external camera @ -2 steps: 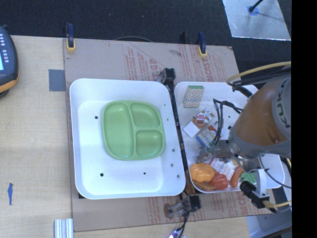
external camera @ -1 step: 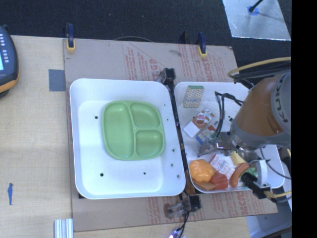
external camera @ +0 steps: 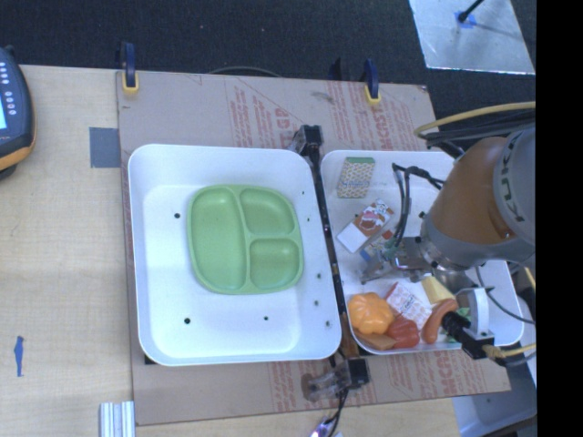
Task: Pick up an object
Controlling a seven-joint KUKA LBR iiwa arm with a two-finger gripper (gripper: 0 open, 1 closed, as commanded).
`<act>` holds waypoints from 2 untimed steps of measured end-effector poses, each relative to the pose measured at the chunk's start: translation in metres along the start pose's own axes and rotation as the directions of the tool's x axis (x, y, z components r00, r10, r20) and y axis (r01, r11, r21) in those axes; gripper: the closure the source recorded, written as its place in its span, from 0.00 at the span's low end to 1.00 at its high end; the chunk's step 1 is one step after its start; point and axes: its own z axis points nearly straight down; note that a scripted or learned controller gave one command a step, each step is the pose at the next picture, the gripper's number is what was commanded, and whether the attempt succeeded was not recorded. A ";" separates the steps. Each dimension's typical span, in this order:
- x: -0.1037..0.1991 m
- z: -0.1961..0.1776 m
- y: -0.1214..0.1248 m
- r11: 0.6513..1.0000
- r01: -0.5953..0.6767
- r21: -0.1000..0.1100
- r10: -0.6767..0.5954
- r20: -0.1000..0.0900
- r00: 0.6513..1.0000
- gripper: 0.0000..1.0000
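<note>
The right white bin point(external camera: 335, 164) holds several small items. Among them are a green-and-white box point(external camera: 355, 177), a red-and-white packet point(external camera: 373, 217), a white card point(external camera: 351, 238), an orange toy pepper point(external camera: 371, 312), a white-and-red wrapper point(external camera: 409, 303) and a reddish sausage point(external camera: 438, 318). The grey arm with its orange band point(external camera: 469, 198) reaches in from the right, low over this bin. My gripper point(external camera: 375, 264) sits in the middle of the bin, just below the white card and above the orange pepper. Nothing is visibly lifted.
The left white bin point(external camera: 155, 271) holds a green divided plate point(external camera: 244, 238). A black rail point(external camera: 321, 217) runs between the two bins. Cables point(external camera: 401, 198) loop off the wrist over the right bin. A yellow block point(external camera: 435, 289) lies beside the arm.
</note>
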 end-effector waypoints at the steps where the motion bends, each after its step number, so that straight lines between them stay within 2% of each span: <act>1: 0.007 -0.001 0.075 1.000 0.001 -0.006 -0.001 0.000 1.000 0.00; 2: 0.005 -0.011 0.072 1.000 0.002 0.002 -0.002 -0.001 1.000 1.00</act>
